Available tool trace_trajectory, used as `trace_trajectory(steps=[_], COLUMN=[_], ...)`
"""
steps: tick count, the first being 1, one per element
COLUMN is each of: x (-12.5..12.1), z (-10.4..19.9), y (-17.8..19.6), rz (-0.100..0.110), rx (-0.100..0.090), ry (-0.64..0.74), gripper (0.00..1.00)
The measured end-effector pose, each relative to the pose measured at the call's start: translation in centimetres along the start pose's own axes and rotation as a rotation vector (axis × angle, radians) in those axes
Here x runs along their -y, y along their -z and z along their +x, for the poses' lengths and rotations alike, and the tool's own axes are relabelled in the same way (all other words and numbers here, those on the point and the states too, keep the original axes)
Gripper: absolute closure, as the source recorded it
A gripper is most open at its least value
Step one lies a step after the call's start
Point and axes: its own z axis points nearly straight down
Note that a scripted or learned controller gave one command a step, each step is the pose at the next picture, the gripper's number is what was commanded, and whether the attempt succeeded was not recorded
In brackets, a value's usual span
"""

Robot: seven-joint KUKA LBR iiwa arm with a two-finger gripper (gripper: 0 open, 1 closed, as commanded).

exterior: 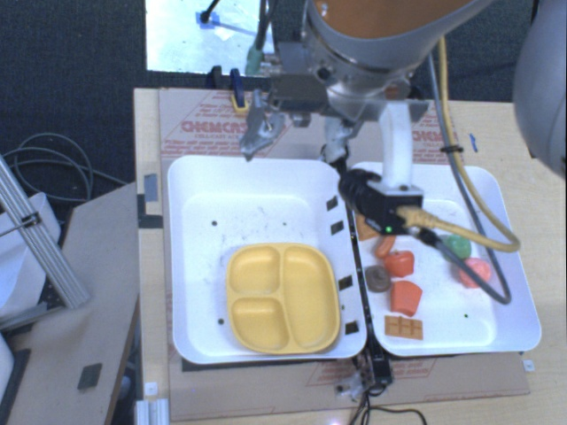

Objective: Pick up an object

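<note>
Up high near the top of the left bin [190,237], gripper [292,135] hovering over the bin's back rim — open or closed, impossible to tell from this angle, and carrying nothing visible. Candidates clustered in the right bin [509,264]: orange blocks [403,282], a green piece [457,246], a pink one [475,273], a brown disc [378,278], a waffle-like tile [404,328]. Yellow divided tray [283,297] lying flat in the left bin — broad, probably awkward to pinch. Still well apart from any target, so likely positioning before descent.
</note>
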Motion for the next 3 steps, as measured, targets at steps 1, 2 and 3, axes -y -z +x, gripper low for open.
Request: trace_trajectory(steps=[1, 2, 3], x=[0.0, -0.1, -0.1], z=[0.0, 0.0, 0.0], y=[1.2, 2.3, 3.4], rz=[-0.003, -0.004, -0.006], rx=[-0.001, -0.002, -0.003], ry=[0.002, 0.005, 0.007], gripper=[1.0, 1.0, 1.0])
